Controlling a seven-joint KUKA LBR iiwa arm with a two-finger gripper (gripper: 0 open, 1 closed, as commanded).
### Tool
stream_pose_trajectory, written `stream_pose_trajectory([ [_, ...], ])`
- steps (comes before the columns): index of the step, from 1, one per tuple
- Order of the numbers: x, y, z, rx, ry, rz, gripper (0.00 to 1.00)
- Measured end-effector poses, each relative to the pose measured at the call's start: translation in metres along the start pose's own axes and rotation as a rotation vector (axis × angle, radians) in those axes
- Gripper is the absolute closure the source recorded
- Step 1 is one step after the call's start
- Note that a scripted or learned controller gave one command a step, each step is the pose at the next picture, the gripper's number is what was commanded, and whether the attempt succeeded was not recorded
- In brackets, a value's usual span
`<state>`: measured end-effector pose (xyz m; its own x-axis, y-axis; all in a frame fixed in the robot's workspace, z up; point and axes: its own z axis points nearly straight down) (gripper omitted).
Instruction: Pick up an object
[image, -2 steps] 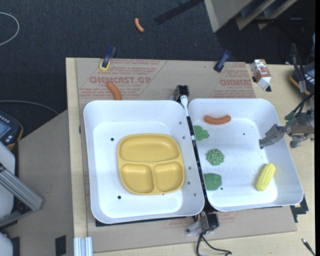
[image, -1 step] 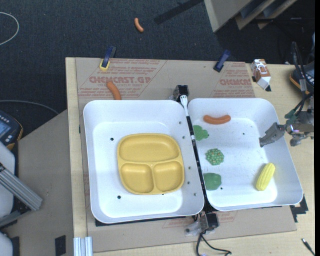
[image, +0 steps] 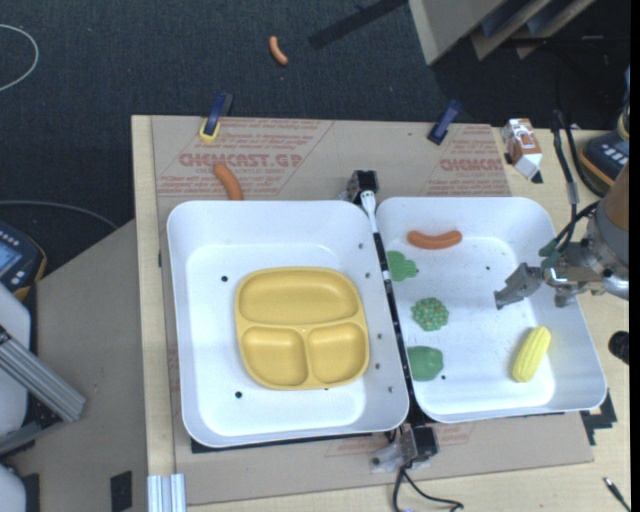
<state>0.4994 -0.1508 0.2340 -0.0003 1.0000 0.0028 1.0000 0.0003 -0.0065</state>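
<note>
My gripper (image: 533, 284) hangs over the right side of the right bin (image: 482, 395), with nothing visibly in it. Just below it a yellow corn cob (image: 531, 354) lies on the bin floor, apart from the gripper. To the left in the same bin lie an orange sausage (image: 433, 239), a green leafy piece (image: 401, 266), a round green bumpy piece (image: 431, 313) and a smooth green piece (image: 425, 362).
The left bin (image: 200, 300) holds a yellow divided plate (image: 300, 327). Another orange sausage (image: 229, 181) lies on the board behind the left bin. Clamps (image: 213, 118) stand at the board's back edge, and a black bracket (image: 363, 186) sits between the bins.
</note>
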Motion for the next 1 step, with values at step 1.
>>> stream_pose_trajectory([
  [1,0.0004,-0.006,0.0626,0.002,0.0,0.001,0.0],
])
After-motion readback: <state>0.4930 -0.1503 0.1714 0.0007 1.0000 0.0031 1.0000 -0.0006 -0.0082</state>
